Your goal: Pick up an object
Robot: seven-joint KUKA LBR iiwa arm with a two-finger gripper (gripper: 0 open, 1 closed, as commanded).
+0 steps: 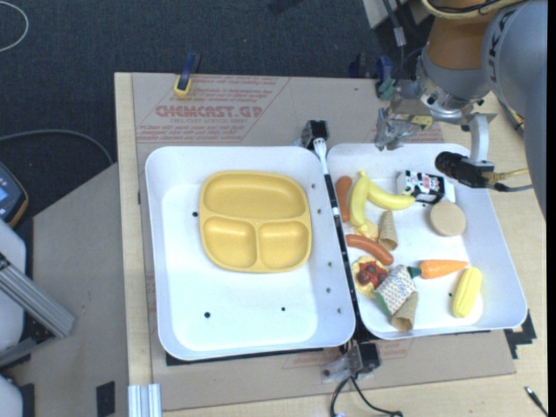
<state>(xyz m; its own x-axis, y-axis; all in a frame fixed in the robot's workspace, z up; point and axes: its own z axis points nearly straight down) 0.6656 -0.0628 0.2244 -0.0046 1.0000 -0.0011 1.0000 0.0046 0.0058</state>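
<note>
Left to right: left bin (158, 233) bearing a yellow divided plate (256, 220); right bin (514, 295) bearing the candidate objects. Along the right bin's 9 o'clock edge, crowded and partly touching: an orange sausage (344, 196), a banana (380, 198), a small cone (387, 228), a second sausage (369, 248), a red item (369, 274) and a wrapped waffle cone (398, 295). Toward 3 to 5 o'clock, better spaced: a tan disc (447, 220), a carrot (441, 268) and a corn cob (466, 292). Near 12 o'clock, a black-and-white patterned piece (421, 185), just beside the banana's tip. Gripper (395, 139) poised over the right bin's 12 o'clock rim, toward its 11 o'clock corner, apart from every object and holding nothing visible; whether spread or closed cannot be told at this size. Arm (473, 33) entering from 1 o'clock, orange band uppermost, wrist pointing down at the bench. For a clean pick, probably best to choose an isolated object such as the carrot or corn cob, align the claw across its narrow width, centre over its middle, descend straight, and close only once low enough to bracket it. Avoid the cluster at 9 o'clock, where neighbours likely block entry, and keep clear of the bin wall.
</note>
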